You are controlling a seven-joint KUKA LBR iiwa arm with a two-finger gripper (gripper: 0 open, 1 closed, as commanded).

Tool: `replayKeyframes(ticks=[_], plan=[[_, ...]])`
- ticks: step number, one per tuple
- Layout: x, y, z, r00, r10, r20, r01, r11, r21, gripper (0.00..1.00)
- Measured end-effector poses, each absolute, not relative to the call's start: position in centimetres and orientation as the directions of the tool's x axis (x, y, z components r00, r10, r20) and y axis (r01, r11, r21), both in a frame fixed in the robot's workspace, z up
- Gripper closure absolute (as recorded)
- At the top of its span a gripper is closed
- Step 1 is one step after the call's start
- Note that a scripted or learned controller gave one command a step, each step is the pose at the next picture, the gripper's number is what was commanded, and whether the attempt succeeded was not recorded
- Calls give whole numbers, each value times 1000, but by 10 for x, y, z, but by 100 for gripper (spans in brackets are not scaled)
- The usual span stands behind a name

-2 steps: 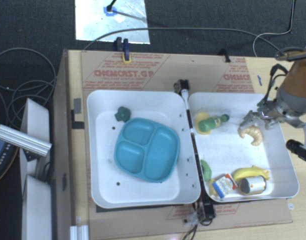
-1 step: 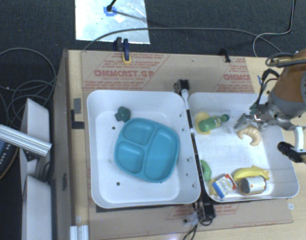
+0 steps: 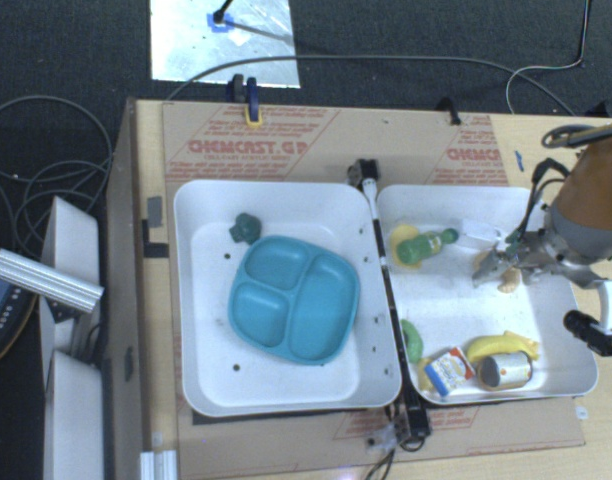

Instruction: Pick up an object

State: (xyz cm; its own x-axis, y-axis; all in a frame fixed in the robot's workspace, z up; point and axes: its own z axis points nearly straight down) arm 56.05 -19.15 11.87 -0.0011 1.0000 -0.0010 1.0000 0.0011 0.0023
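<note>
My gripper (image 3: 491, 266) is low in the right bin (image 3: 456, 303), near its right wall, with the grey arm and orange band (image 3: 591, 193) behind it. A small beige object (image 3: 508, 282) lies right at the gripper's tip; whether it is held I cannot tell. A green and yellow bottle (image 3: 422, 245) lies to the gripper's left. Along the bin's front edge lie a yellow banana (image 3: 502, 346), a metal can (image 3: 505, 371), a small red, white and blue carton (image 3: 447, 370) and a green item (image 3: 411, 339).
The left bin (image 3: 211, 268) holds a blue divided plate (image 3: 294, 296) and a small dark green object (image 3: 245, 228) at its back left. A black clamp (image 3: 366, 174) sits where the bins meet. Cables run behind the bench.
</note>
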Motion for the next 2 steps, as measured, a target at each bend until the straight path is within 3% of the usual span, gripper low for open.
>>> replayKeyframes(ticks=[1,2], plan=[[638,-176,84,-4,1000,0,1000,4,2,0],[605,-117,85,-5,1000,1,1000,5,2,0]])
